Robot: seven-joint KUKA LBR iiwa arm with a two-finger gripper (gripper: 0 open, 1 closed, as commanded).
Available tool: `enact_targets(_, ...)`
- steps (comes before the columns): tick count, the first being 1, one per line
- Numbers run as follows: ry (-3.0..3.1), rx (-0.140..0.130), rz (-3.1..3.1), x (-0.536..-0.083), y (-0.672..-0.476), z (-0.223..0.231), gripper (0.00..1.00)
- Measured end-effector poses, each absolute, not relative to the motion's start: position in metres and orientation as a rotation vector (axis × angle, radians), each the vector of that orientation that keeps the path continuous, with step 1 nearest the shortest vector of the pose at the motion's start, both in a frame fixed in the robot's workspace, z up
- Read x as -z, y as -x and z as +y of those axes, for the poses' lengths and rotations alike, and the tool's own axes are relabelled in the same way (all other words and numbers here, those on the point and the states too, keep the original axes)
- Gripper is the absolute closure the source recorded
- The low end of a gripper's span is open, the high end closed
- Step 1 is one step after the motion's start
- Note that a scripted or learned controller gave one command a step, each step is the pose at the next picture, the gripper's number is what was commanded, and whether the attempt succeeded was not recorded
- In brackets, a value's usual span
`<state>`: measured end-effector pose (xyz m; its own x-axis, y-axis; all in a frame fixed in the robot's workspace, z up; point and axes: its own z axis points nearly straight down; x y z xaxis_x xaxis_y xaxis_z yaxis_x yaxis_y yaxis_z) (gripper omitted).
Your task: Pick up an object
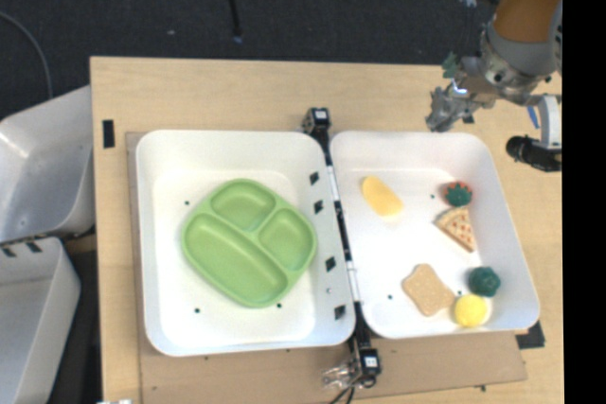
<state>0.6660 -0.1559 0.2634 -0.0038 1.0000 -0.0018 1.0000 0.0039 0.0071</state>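
The right bin [417,156] holds several toy foods: a yellow oval piece [381,197], a red and green strawberry-like piece [459,194], a waffle-patterned wedge [458,228], a tan bread slice [427,289], a dark green piece [485,280] and a yellow ball [472,310]. My gripper [445,114] hangs above the bin's far rim, at the upper right, apart from all of them. Nothing shows between its fingers.
The left bin [156,166] carries a green divided plate [249,242]. A hinge bar with black clips [333,222] runs between the two bins. Bare wooden bench [237,90] lies beyond the bins, and a white box [38,166] stands at the far left.
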Motion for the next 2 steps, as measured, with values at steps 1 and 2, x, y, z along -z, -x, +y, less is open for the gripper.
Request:
enact_targets(1,-2.212,-0.004,2.226,-0.271,-0.672,-0.1,1.0)
enact_targets(2,-2.215,0.0,2.228,-0.256,-0.675,-0.05,1.0)
